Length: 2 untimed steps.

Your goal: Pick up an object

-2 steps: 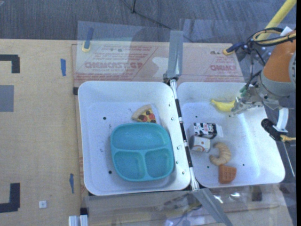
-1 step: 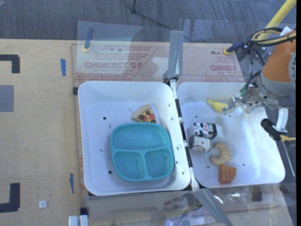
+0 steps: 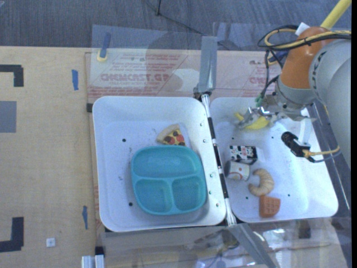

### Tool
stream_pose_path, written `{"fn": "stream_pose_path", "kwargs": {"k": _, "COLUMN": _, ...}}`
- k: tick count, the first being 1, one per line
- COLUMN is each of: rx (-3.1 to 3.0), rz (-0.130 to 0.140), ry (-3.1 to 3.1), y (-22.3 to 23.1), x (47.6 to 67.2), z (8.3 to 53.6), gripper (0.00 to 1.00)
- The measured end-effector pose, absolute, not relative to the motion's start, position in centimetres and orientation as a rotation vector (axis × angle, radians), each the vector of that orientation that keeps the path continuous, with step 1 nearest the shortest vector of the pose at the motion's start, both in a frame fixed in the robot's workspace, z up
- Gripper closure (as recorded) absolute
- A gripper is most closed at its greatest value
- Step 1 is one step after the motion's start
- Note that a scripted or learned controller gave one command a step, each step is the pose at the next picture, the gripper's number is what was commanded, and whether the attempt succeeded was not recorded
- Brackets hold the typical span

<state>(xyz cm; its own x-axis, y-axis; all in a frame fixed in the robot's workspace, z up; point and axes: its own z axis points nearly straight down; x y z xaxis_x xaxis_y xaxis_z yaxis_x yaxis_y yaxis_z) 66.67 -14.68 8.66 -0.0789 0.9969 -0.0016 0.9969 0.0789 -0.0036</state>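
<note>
My gripper (image 3: 257, 114) hangs over the far left part of the right bin (image 3: 312, 188), directly above a yellow banana-shaped piece (image 3: 254, 124) and touching or nearly touching it. Whether the piece is held cannot be made out. Nearer the front of that bin lie a black-and-white patterned block (image 3: 242, 152), a small white and tan cup-like piece (image 3: 238, 172), a croissant (image 3: 262, 181) and an orange square waffle (image 3: 269, 206).
The left bin (image 3: 111, 149) holds a teal divided tray (image 3: 162, 163) and a pizza slice (image 3: 172, 137) just behind it. A raised divider (image 3: 215, 149) runs between the two bins. The arm comes in over the right bin's far right corner.
</note>
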Motion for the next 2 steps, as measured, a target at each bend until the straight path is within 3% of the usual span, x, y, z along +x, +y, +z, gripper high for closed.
{"fn": "stream_pose_path", "kwargs": {"k": 1, "rx": -2.128, "rz": 0.008, "ry": -2.311, "y": -14.6, "x": 66.7, "z": 9.7, "gripper": 1.0}}
{"fn": "stream_pose_path", "kwargs": {"k": 2, "rx": -2.189, "rz": -0.002, "ry": -2.256, "y": -3.8, "x": 66.7, "z": 25.9, "gripper": 1.0}}
